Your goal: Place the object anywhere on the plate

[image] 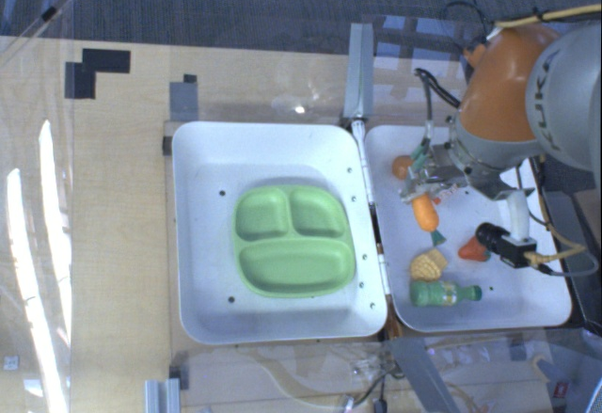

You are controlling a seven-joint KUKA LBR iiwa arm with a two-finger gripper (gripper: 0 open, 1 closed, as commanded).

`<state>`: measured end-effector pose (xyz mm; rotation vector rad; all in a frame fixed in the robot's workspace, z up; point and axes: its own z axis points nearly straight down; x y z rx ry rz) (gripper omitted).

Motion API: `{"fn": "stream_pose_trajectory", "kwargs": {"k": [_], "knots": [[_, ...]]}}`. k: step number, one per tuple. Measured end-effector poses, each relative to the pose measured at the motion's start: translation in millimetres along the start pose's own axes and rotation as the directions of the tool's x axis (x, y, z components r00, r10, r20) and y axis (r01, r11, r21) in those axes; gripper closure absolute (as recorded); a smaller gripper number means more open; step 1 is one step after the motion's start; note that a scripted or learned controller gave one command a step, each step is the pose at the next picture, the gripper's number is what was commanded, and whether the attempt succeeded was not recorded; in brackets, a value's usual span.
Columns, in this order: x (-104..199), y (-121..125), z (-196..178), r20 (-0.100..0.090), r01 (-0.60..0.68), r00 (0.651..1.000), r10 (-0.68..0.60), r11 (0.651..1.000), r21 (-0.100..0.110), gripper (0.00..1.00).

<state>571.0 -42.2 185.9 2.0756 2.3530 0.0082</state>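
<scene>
A green three-compartment plate (293,241) lies in the middle of the left white bin (198,214). In the right bin (546,303), an orange toy carrot (426,213) with a green tip lies directly below my gripper (429,180). The gripper hangs low over the upper left part of that bin, and its lower end touches or nearly touches the carrot's top. From this angle I cannot make out whether anything is held.
The right bin also holds a yellow corn piece (428,263), a green bottle (445,293) lying flat, a red item (473,251) and a small orange-brown item (403,166). A black cable part (503,244) hangs from the arm. A ridge (372,223) separates the bins.
</scene>
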Motion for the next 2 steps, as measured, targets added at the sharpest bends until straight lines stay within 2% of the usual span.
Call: {"fn": "stream_pose_trajectory", "kwargs": {"k": [1, 2], "knots": [[96.7, 5.1, 0.8, 0.000, 0.301, 0.954, -0.301, 0.954, 0.001, 1.00], [96.3, 5.0, 0.7, -0.001, 0.301, 0.954, -0.301, 0.954, 0.001, 0.00]]}}
